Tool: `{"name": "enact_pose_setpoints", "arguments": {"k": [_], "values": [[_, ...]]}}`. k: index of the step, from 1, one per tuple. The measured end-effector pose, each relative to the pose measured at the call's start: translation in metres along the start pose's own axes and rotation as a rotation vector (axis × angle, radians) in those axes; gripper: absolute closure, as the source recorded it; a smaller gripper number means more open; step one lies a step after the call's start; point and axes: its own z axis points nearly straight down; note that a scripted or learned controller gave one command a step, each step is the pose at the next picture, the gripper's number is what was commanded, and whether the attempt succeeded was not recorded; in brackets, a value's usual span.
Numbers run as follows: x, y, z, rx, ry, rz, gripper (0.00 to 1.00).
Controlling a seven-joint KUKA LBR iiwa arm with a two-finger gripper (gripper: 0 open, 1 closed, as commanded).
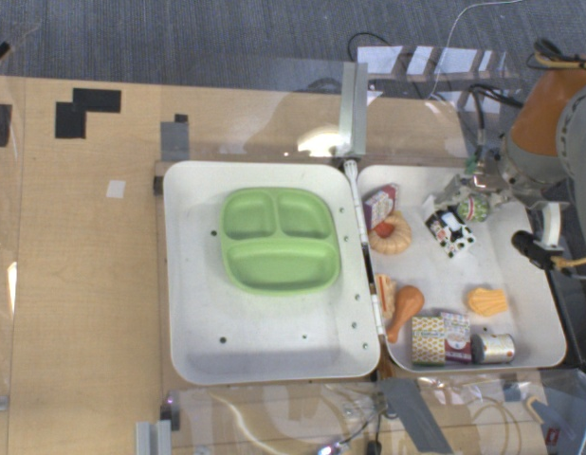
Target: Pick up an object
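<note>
Gripper (475,186): low at right bin (549,349) far edge, beside black-and-white toy (450,232); finger state: cannot tell. Toy lying in bin, ungrasped. Pick not yet done; grasp and lift remain.

Two bins side by side on the bench, as we see them from above

In the left bin (179,349), at frame centre, we find a divided plate (279,240) lying in its upper middle; in the right bin (549,349), a small carton (379,203) sits at the upper left, touching a ring-shaped pastry (392,237) just below it; a patterned block (450,231) lies to their right, near a round object (474,208) by the arm's wrist; along the lower part we see a drumstick-shaped toy (403,307) at the left, a box (441,338) at the bottom touching a can (493,348) on its right, and a lumpy piece (487,301) above the can
</note>
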Motion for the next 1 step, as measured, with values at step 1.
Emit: {"name": "enact_pose_setpoints", "arguments": {"k": [1], "values": [[-0.0021,0.0045,-0.0157,-0.015,-0.008,-0.007,1.00]]}}
